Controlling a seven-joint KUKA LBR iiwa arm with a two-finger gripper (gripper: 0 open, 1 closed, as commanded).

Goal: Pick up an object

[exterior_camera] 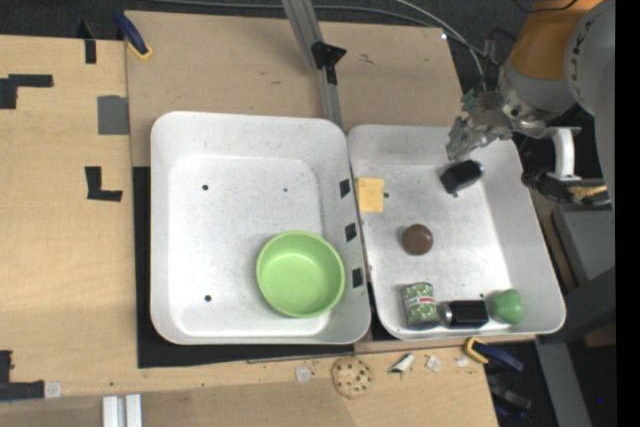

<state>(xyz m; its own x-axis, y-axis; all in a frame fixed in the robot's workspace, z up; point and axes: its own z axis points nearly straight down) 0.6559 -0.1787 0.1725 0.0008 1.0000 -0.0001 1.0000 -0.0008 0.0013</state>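
A: Where do we stand on the pick?

B: Our gripper (468, 137) hangs over the far end of the right bin (530, 245), just above a small black object (461, 177). We judge this to be the approach step. Whether the gripper is open or closed we cannot tell from this angle, and nothing is visibly held.

A: How do we execute the step correctly?

B: We centre the gripper over the black object, descend straight, and close only once it sits on both sides of the object. The object lies near the bin's far right wall, so we keep clearance from that wall.

A: Contents of the containers?

B: The right bin holds the black object, a yellow block (371, 194) at its left wall, a brown round item (417, 238) near the middle, and along the near edge a green-labelled can (419, 304), a dark cylinder (464, 314) and a green ball-like item (506, 306), packed close together. The left bin (200, 145) holds one green bowl (299, 274), upright, at its near right corner.
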